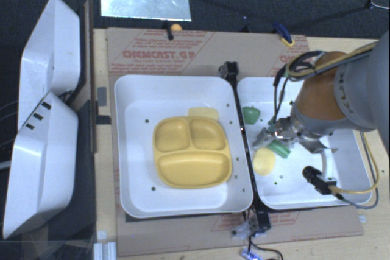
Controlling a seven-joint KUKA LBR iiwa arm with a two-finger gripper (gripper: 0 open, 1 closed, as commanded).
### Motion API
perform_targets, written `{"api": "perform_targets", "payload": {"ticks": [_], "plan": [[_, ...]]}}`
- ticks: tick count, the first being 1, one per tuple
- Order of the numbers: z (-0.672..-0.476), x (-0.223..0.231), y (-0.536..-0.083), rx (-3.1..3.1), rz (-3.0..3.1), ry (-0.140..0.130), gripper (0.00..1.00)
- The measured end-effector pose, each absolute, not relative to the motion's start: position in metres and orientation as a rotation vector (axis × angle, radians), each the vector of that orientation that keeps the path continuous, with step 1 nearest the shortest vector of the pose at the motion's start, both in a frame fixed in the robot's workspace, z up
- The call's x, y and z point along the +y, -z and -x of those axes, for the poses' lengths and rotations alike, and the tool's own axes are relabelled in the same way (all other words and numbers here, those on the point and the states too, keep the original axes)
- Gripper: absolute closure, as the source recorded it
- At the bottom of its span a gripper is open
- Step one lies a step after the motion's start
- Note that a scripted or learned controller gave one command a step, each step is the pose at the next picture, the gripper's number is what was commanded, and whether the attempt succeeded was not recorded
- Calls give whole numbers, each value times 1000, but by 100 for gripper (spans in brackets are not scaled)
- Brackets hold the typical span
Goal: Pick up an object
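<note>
My gripper (272,136) is low in the right bin (347,189), near its left side, with the grey arm and its orange band (317,97) reaching in from the right. A small green cylinder (280,148) lies right under the gripper's tip, touching or nearly touching it. Just below and left of the cylinder rests a pale yellow round object (264,162). A green rounded piece (250,113) sits further back by the bin's left wall. The wrist hides part of the bin floor.
The left bin (131,149) holds a yellow divided plate (191,151) with a pale yellow flat piece (203,113) behind it. A black divider (241,125) runs between the bins. Cables loop over the arm and along the right bin's front edge.
</note>
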State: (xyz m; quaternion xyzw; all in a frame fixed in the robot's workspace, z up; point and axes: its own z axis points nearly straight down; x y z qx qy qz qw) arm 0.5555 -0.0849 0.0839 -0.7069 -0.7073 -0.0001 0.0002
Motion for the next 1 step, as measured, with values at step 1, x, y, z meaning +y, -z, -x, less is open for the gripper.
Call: {"api": "perform_targets", "payload": {"ticks": [1], "plan": [[-556, -23, -189, -2232, 2218, 13, 0]]}}
